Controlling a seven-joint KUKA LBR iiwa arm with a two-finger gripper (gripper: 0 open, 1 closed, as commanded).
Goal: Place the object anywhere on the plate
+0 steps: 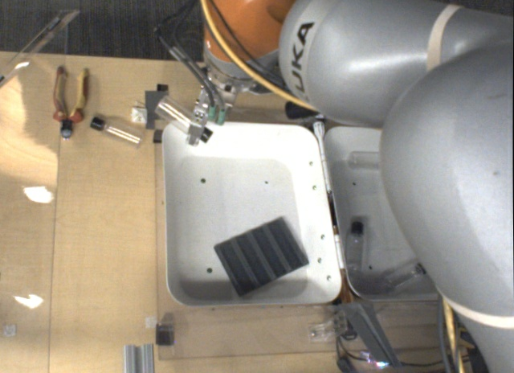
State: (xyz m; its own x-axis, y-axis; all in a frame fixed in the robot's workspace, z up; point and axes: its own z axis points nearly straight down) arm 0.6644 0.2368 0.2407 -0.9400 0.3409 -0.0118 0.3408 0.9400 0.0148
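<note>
A dark grey ribbed plate (261, 256) lies flat in the left white bin (185, 227), near its front wall and turned at a slant. My gripper (199, 126) hangs over the bin's far left corner, just above the rim and well away from the plate. The orange band and the grey wrist rise behind it. Small green and silver parts show at the gripper's tip, and I cannot make out any object held there.
The right bin (365, 162) sits beside the left one, mostly covered by the arm, with a small dark item (357, 225) inside. Red-handled pliers (69, 95) and a small clear tube (117, 129) lie on the wooden bench to the left.
</note>
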